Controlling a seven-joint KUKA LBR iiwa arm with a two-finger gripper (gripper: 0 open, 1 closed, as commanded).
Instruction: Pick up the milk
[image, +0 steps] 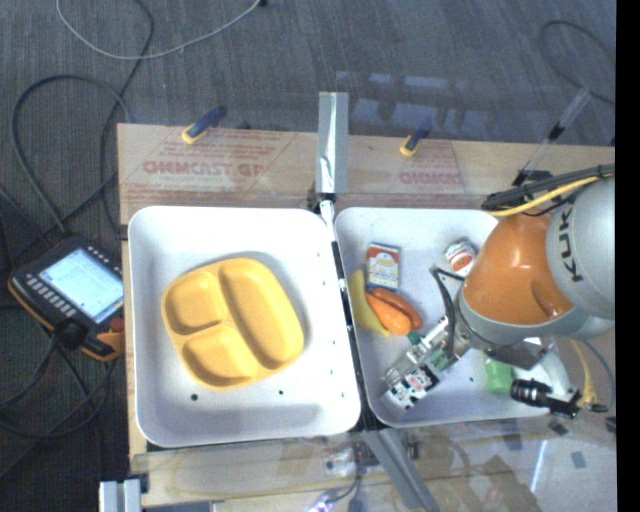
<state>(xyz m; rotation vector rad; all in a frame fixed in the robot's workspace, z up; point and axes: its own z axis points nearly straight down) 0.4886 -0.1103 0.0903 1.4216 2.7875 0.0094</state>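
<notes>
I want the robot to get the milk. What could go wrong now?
The gripper sits low in the right bin, away from the milk carton, so it may close on nothing. The carrot and banana lie right beside the carton and could get bumped or grabbed instead. The carton lies close to the bin's wall, leaving little room for the fingers.

Overhead slanted view onto both bins (150, 300)

gripper (408, 385) low in right bin (400, 225), milk carton (382, 267) apart.
</notes>
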